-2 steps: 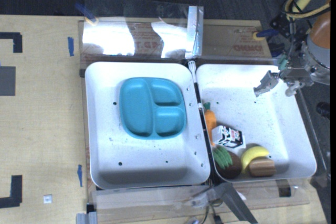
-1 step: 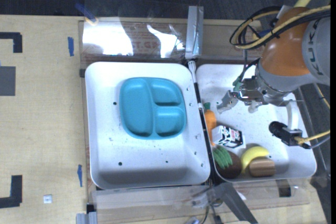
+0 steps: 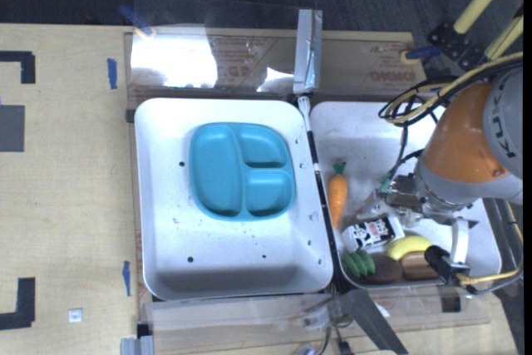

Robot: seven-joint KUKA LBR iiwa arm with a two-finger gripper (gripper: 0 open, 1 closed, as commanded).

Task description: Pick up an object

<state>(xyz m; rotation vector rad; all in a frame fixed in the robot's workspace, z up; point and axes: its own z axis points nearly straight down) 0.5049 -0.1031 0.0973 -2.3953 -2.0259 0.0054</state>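
The pincer (image 3: pixel 401 197) hangs low in the right bin (image 3: pixel 357 119), tucked under the arm's wrist, and from here I cannot tell how wide it stands or whether it grips anything. Just beside it lie a black-and-white carton (image 3: pixel 370 234) and a banana (image 3: pixel 409 247), with a carrot (image 3: pixel 337 197) near the bin's left wall.

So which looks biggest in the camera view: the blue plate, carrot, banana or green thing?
Largest: the blue plate, by far.
Next: the carrot and the banana look about alike, so no ranking there.
Smallest: the green thing.
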